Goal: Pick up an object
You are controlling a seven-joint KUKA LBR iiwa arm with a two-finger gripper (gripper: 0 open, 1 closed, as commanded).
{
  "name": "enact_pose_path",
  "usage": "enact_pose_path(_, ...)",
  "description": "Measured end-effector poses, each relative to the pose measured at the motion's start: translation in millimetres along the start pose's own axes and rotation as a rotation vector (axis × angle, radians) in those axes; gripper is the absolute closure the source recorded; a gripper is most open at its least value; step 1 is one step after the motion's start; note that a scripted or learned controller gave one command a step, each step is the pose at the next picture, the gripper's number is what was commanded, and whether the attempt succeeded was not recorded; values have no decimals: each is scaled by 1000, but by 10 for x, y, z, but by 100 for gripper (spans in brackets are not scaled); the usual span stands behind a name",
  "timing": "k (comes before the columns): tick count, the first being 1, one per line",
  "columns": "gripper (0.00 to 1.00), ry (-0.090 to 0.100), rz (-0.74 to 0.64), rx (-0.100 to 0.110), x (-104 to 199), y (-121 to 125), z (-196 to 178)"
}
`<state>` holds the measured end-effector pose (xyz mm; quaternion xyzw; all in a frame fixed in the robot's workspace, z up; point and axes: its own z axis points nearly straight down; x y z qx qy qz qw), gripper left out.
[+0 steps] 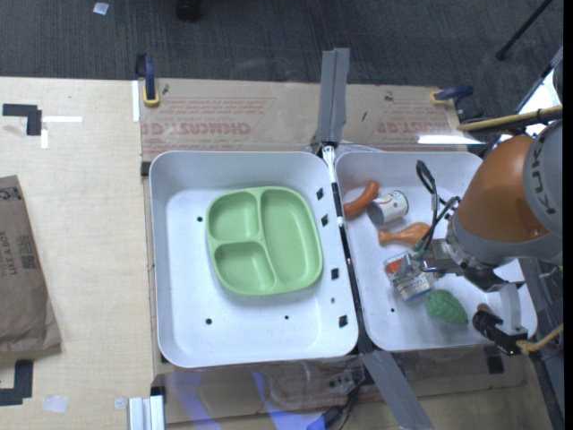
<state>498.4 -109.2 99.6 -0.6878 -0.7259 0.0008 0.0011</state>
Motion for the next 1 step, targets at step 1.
enact_pose_path(1,100,-2,310,0,244,529,-912)
